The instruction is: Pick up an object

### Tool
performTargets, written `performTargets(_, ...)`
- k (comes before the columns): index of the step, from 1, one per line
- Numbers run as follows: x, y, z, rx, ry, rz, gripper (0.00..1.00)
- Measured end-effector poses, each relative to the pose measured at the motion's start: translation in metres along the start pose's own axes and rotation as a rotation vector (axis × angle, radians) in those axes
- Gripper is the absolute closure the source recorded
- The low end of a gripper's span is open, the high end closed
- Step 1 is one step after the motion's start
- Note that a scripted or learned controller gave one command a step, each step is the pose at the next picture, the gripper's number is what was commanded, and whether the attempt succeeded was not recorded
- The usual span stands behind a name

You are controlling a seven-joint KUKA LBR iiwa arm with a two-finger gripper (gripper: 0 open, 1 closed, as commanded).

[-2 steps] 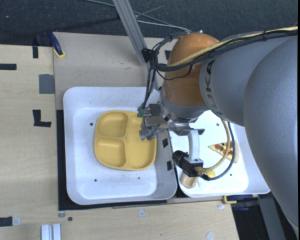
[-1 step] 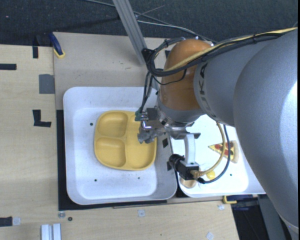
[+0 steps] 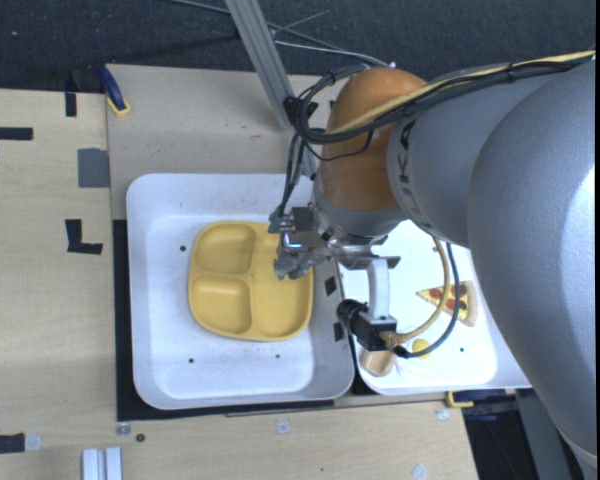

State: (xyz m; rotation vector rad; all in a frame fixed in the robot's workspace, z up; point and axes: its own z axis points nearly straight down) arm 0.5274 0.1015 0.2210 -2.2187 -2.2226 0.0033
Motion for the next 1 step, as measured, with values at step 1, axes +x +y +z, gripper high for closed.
performTargets(1, -0.0001, -0.0003, 0.0002, 0.001, 0.000, 0.000, 0.00)
